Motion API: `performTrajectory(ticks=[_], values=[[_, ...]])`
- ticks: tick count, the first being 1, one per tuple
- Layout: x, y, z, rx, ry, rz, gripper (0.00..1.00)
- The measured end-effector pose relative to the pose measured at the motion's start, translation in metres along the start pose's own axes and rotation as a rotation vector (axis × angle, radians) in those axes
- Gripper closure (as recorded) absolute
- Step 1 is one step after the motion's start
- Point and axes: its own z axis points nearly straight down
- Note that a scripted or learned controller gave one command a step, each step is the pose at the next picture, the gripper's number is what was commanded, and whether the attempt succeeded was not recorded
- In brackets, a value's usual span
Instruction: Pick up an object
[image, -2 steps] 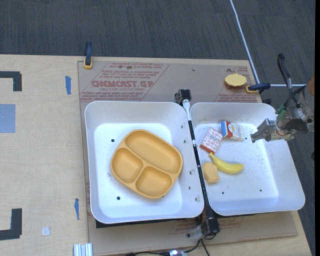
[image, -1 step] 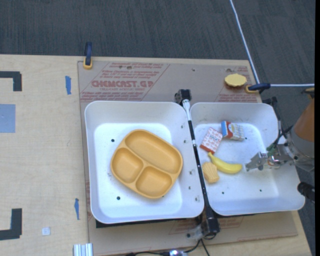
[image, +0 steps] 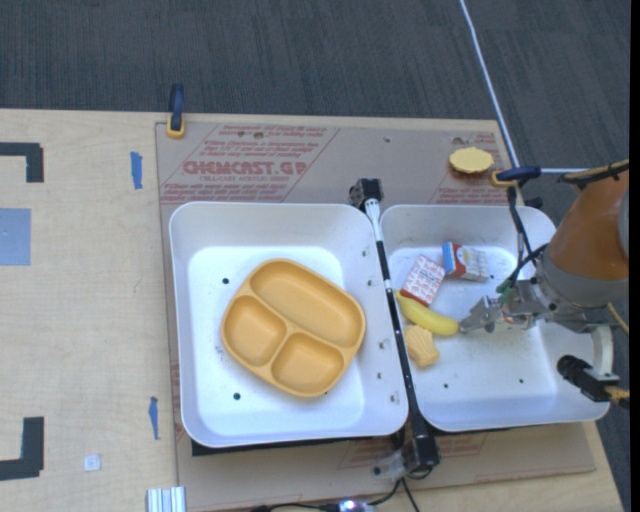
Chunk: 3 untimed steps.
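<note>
From my seat I see the desk (image: 80, 330) carrying two white bins side by side. The left bin (image: 200, 250) holds a yellow divided plate (image: 292, 327) with three compartments, sitting roughly in the middle. The right bin (image: 500, 385) has the small things, all gathered in its far-left part. The arm (image: 592, 240) reaches in from the right, its orange band over the bin's right side, and the claw (image: 487, 316) sits low in the middle of that bin (whether it is spread or pressed together, I cannot tell at this angle). Just left of the claw lies a banana (image: 428, 317), close to the tip but I see nothing pinched. Near of the banana is a pale yellow block (image: 422, 347). Far of it lie a red and white packet (image: 425, 279) and a small red and white can (image: 466, 261).
</note>
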Motion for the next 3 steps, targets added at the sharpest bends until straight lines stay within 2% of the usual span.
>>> performTrajectory(ticks=[1,2,3], values=[[0.073,-0.037,0.000,-0.002,0.000,0.000,0.00],[0.080,-0.056,0.000,-0.005,-0.003,0.002,0.00],[0.077,-0.010,0.000,-0.003,-0.003,0.002,0.00]])
